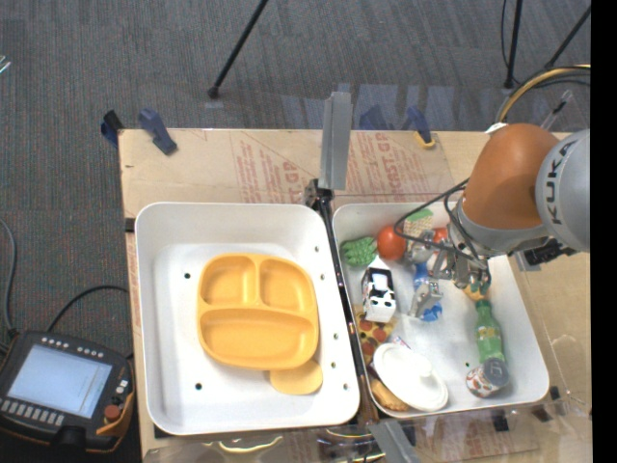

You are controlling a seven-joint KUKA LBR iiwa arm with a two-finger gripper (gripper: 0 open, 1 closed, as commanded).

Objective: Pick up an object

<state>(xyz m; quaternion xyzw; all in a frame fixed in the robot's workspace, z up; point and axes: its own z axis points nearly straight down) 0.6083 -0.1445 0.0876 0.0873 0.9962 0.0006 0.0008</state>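
My gripper (443, 268) hangs low over the middle of the right bin (536, 347), under the orange wrist band. Right beneath it lies a small blue object (429, 307), partly hidden by the gripper. A red tomato (390, 243) and a green leafy toy (359, 251) sit to its left at the bin's back. A black-and-white cow-patterned carton (379, 295) stands left of the blue object. A green bottle (489, 333) lies to the right, with a small can (485, 379) at its near end. I see nothing lifted off the bin floor.
A white dish (410, 376) and some toy food pieces (374, 334) fill the right bin's front left corner. The left bin (164, 307) holds a yellow divided plate (258, 312) with a yellow disc (297, 379) under its front edge. A grey divider post (335, 152) rises between the bins.
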